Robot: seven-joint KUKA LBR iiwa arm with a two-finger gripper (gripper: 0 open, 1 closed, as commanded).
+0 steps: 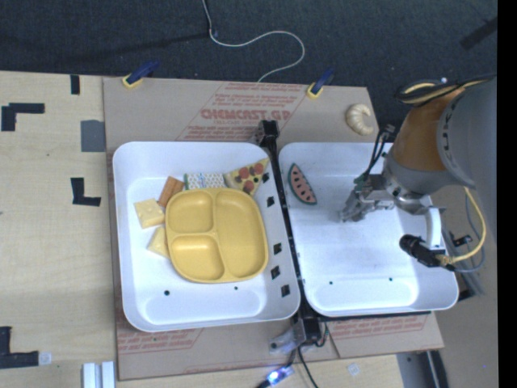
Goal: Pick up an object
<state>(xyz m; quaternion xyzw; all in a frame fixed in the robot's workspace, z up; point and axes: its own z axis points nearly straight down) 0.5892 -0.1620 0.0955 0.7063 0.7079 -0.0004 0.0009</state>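
Observation:
A watermelon slice toy (302, 184) lies in the right bin (355, 285) near its left wall. My gripper (353, 210) hangs low over the right bin's middle, to the right of the slice and apart from it. In the left bin (137, 293) a yellow divided plate (216, 234) sits with toy foods around it: a pizza slice (249, 175), a brown cracker (170, 190), a pale yellow square (149, 213) and a speckled piece (203, 181).
A cream, shell-like object (361, 118) lies on the cardboard behind the right bin. Blue and yellow clamps (140, 73) hold the cardboard's back edge. A white cable (258, 43) loops over the dark floor behind.

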